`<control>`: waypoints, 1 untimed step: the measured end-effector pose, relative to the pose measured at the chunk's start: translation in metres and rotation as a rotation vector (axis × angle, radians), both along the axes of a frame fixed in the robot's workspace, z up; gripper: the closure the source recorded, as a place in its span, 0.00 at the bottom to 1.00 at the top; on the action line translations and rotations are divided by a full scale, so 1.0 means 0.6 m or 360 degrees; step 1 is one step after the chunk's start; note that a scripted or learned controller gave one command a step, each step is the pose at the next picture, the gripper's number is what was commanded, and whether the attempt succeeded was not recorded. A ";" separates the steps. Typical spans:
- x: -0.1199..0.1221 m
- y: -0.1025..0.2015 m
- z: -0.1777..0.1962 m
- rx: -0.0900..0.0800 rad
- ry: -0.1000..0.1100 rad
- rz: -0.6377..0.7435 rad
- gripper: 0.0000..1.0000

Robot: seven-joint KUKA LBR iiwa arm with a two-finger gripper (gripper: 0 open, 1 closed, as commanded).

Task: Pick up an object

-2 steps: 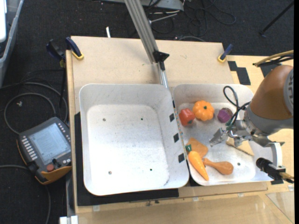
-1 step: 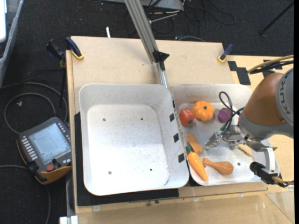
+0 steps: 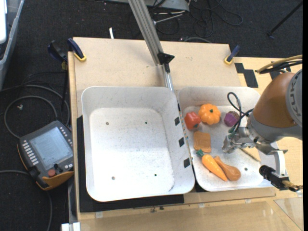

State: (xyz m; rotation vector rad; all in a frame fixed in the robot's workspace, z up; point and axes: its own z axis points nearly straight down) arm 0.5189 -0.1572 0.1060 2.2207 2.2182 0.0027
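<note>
The right bin (image 3: 250, 96) holds several toy foods: an orange pumpkin (image 3: 210, 113), a red pepper (image 3: 192, 120), a purple piece (image 3: 231, 118), a tan square slice (image 3: 202, 141), a carrot (image 3: 212, 166) and an orange-brown piece (image 3: 229, 170). My gripper (image 3: 232, 144) hangs low over the bin's middle, just right of the tan slice and above the carrot. Its metal fingers point down and left, and nothing shows between them.
The left bin (image 3: 91, 100) lies beside the right one. A grey pole (image 3: 144, 23) slants over the bench's back. Clamps sit at the back corners (image 3: 77, 49). A teach pendant (image 3: 45, 150) lies on the floor to the left.
</note>
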 end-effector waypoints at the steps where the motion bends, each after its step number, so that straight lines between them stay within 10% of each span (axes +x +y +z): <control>1: -0.008 0.001 0.102 -0.0002 -0.0004 0.0005 1.00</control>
